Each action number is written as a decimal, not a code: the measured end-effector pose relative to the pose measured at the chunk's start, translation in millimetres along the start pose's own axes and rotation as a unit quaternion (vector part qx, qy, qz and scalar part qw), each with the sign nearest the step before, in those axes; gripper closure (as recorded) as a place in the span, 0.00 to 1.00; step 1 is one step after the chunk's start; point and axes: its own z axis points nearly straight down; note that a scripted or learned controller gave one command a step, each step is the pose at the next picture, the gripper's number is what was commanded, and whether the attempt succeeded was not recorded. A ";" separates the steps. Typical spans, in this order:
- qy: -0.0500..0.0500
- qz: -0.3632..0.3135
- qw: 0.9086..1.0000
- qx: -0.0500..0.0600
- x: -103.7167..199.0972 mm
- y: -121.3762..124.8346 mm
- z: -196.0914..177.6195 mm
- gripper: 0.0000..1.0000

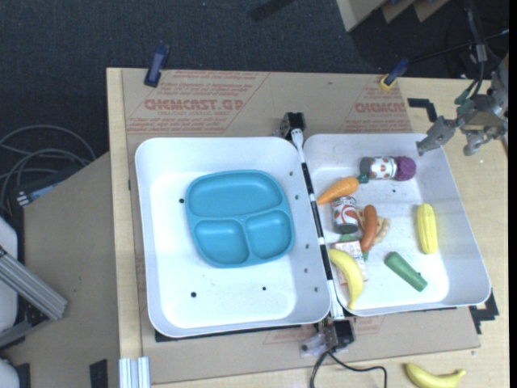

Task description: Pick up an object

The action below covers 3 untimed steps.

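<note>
Camera view shows the jaws spread wide, with nothing between them. They hang over the top right edge of the right bin.

Nearest the jaws, just to their left and a bit lower, lies a small toy with a purple end. Left of that is a carrot. Below the jaws, well apart, lies a yellow corn. Farther down is a green pepper. Toward the bin's middle are a can and an orange sausage, side by side. A banana lies at the bin's lower left, far from the jaws.

Far left of the jaws, the left bin holds a blue tray. Another banana lies on the surface, below the bins.
</note>
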 end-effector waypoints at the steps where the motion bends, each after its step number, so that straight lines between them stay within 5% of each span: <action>1: 0.001 0.000 1.000 0.002 20.2 43.4 122.6 0.00; 2: 0.001 0.000 1.000 0.002 41.2 -9.7 165.3 0.00; 3: 0.000 -0.001 1.000 -0.001 77.7 48.6 143.4 0.00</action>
